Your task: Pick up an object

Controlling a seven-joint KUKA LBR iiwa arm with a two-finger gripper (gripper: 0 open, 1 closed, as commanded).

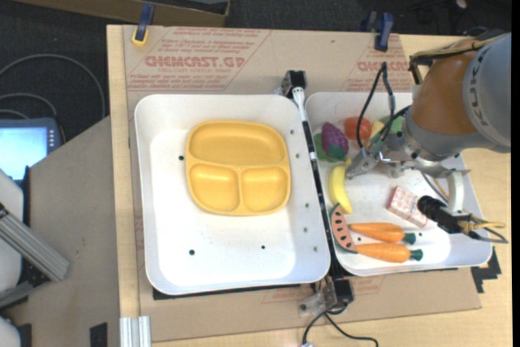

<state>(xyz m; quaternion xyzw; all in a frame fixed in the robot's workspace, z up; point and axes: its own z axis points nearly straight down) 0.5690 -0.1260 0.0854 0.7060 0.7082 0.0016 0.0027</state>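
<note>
So far nothing is lifted: my pincer (382, 158) hangs low over the right bin (479, 256) near the banana (340, 195), its state impossible to tell, carrots (382, 241) untouched.

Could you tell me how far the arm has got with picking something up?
Done: the arm has reached over the right bin, where the toys lie. In hand: nothing I can see; the gripper sits low near the banana and purple toy, and no object shows between its fingers. Left: grasp and lift. The carrots lie untouched.
</note>
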